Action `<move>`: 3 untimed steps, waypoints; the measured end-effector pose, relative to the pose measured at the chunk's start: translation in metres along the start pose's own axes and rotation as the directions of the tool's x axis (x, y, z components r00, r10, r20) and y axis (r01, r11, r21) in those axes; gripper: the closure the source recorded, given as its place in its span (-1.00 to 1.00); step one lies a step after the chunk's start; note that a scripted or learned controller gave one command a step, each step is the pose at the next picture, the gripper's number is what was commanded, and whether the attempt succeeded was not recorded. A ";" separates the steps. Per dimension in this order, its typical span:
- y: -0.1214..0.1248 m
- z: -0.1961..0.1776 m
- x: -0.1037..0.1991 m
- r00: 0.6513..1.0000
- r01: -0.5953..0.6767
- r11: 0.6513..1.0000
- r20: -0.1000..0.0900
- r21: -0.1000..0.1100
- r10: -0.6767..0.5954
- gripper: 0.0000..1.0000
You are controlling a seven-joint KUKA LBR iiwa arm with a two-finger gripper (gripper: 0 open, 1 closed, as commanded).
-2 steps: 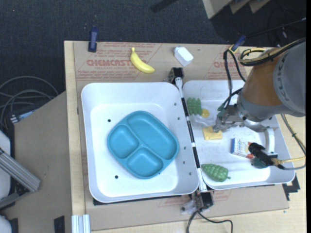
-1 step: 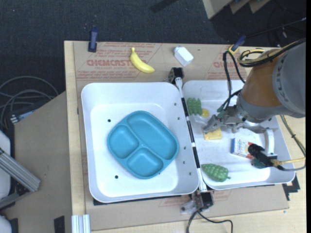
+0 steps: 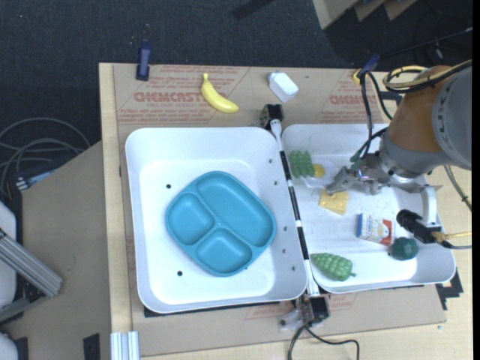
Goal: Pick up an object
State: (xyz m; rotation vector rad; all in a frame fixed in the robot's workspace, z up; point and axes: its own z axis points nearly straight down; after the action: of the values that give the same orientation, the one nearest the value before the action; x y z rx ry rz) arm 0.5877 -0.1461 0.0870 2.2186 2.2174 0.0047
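In the right bin (image 3: 431, 272), my gripper (image 3: 354, 187) hangs low over the floor, open, with nothing between its fingers. A yellow wedge (image 3: 334, 201) lies just below and left of its left finger, close to the tip. A green bumpy block (image 3: 301, 163) with a small yellow piece (image 3: 319, 172) beside it sits to the left by the bin wall. Toward the front lie a small white, blue and red carton (image 3: 373, 228), a dark green ball (image 3: 403, 249) and a light green knobbly fruit (image 3: 331, 265).
The left bin (image 3: 150, 156) holds a blue divided plate (image 3: 218, 221). Behind the bins on the cardboard lie a banana (image 3: 217, 96), a white block (image 3: 283, 86) and a blue clip (image 3: 143, 59). The arm's grey and orange wrist (image 3: 420, 126) overhangs the right bin's far right.
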 end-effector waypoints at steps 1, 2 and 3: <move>0.079 0.002 -0.002 1.000 0.002 1.000 -0.001 0.004 -0.002 -1.00; 0.031 0.002 0.026 1.000 -0.001 1.000 0.002 0.004 0.001 -1.00; -0.016 0.002 0.043 1.000 0.000 1.000 -0.001 0.005 0.000 -1.00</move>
State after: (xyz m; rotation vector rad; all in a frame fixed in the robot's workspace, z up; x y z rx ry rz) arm 0.5720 -0.1035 0.0851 2.2223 2.2204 0.0004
